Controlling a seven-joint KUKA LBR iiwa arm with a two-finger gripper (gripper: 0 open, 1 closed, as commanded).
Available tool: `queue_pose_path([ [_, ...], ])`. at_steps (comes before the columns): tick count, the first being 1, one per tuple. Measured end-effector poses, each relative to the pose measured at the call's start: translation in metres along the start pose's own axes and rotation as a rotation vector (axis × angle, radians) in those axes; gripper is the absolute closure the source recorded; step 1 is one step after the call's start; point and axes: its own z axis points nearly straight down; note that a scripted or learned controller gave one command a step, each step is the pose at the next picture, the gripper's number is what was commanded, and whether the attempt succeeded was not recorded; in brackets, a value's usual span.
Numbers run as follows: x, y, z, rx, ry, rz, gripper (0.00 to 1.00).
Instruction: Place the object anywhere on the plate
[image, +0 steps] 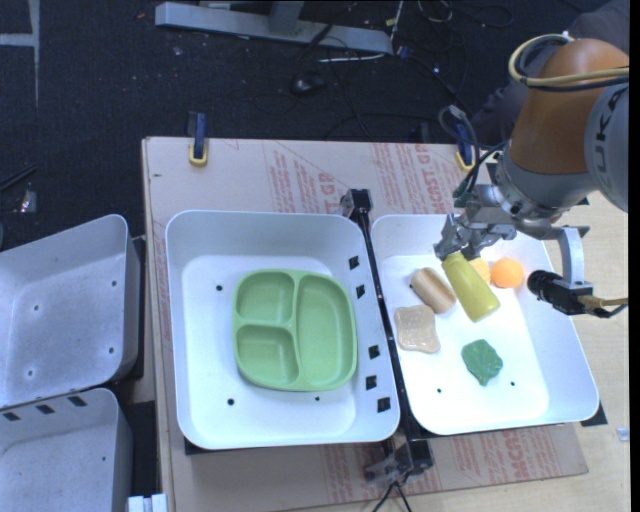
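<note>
From the slanted camera above the worktop (260, 170), two shallow white bins sit side by side. The left bin (190, 300) carries a pale green plate (296, 330) with three compartments, lying flat near the bin's middle. The right bin (560, 380) holds five small things: a yellow-green bottle (472, 286) lying tilted, a tan bread roll (432, 288) just left of it and touching or nearly touching it, a beige slice of toast (417, 329) below the roll, a green leafy piece (483, 361) nearer the front of the bin, and an orange ball (508, 273) just right of the bottle's upper half.

The grey arm with its orange band (565, 100) reaches in from the right, and the end effector (462, 240) hangs over the back part of the right bin, right at the bottle's upper end. Its dark fingers merge with the wrist hardware here, so I cannot tell whether they are spread or pressed together, nor whether they grip the bottle
</note>
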Motion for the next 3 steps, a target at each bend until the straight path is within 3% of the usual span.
queue_pose_path([
  [3,0.151,0.002,0.023,-0.002,0.0,-0.002,1.0],
])
